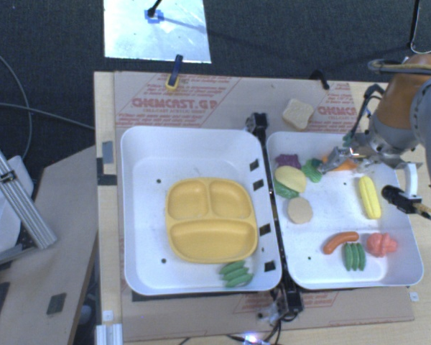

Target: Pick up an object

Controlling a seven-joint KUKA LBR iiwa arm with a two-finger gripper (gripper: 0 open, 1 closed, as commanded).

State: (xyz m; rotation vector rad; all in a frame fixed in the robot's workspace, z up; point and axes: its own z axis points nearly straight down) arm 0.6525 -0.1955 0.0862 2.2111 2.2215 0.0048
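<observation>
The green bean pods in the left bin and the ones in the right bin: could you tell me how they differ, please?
The green pods in the left bin lie at a slant beside the yellow divided plate; the green pods in the right bin point up and down the view. The left pods lie away from other food; the right pods sit between a sausage and a pink piece. Both are green, small and ribbed.

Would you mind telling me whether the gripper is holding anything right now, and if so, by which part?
It cannot be told: the gripper sits low over the right bin, beside an orange piece.
</observation>
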